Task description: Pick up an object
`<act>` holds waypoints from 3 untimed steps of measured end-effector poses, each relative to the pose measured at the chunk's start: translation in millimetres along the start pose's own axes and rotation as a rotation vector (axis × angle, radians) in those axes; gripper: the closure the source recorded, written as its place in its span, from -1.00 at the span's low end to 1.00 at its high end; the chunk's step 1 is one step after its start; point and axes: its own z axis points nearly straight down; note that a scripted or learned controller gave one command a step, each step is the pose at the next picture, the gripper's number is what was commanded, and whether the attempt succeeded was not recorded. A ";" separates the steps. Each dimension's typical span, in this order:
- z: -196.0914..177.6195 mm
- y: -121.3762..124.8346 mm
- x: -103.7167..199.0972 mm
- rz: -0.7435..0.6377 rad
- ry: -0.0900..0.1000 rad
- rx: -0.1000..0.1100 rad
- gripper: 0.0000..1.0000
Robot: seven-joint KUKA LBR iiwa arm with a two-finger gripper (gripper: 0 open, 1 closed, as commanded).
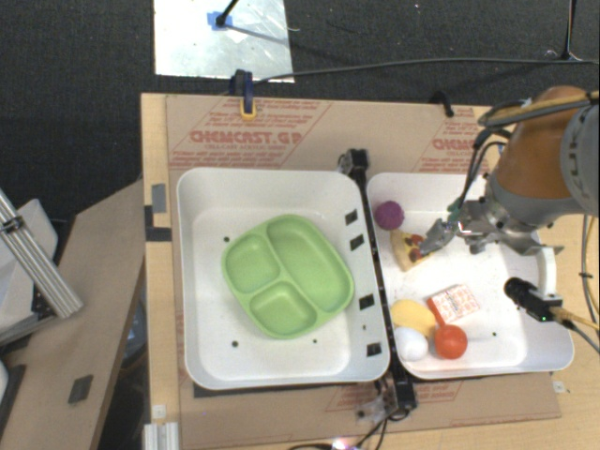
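With nothing lifted yet, the gripper (437, 242) hung low just beside the yellow wedge (407, 249), finger state impossible to tell.

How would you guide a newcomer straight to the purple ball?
Start at the right-hand white bin, then look to its far corner beside the divider. The purple ball lies there, just beyond the pizza slice. It is the single purple item; the other round things are yellow, white and red.
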 end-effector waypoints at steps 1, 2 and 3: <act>60.1 6.3 -1.9 0.001 0.000 -0.001 -1.00; 68.9 9.0 -2.0 0.000 0.001 -0.005 -1.00; 56.3 12.3 -0.4 -0.001 0.002 -0.016 1.00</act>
